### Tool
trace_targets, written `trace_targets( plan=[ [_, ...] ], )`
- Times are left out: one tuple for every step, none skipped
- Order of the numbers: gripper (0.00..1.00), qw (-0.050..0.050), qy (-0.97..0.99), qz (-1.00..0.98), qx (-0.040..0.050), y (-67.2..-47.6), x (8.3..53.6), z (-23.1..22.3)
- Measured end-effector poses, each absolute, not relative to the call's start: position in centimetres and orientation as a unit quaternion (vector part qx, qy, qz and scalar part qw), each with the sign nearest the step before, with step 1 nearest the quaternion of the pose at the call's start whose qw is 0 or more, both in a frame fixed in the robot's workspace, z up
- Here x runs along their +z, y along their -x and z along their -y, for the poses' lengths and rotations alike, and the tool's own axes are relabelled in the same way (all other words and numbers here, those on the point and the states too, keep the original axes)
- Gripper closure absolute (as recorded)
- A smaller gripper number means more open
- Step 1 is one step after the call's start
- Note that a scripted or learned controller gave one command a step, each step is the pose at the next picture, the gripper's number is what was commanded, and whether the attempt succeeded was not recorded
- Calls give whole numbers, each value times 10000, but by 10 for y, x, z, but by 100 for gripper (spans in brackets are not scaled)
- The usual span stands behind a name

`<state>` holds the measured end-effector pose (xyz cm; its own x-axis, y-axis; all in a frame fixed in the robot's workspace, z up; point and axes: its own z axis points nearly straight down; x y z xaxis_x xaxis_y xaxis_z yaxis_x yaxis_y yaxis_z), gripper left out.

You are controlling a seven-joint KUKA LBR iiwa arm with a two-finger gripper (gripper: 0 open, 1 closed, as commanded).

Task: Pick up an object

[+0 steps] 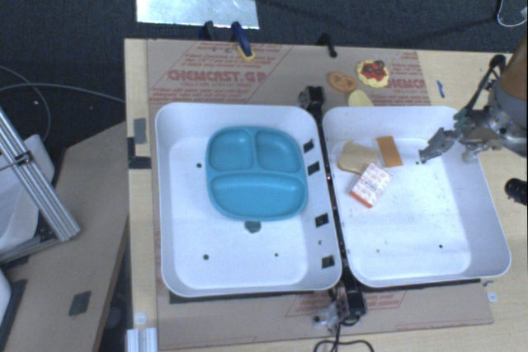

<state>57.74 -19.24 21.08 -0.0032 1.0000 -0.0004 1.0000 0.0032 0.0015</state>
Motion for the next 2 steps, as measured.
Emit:
trace_targets(
  plan=[
    [0, 47, -7053, -7089, 25, -627, 81, 206],
    [0, 51, -7064, -7078, 22, -574, 91, 197]
  ],
)
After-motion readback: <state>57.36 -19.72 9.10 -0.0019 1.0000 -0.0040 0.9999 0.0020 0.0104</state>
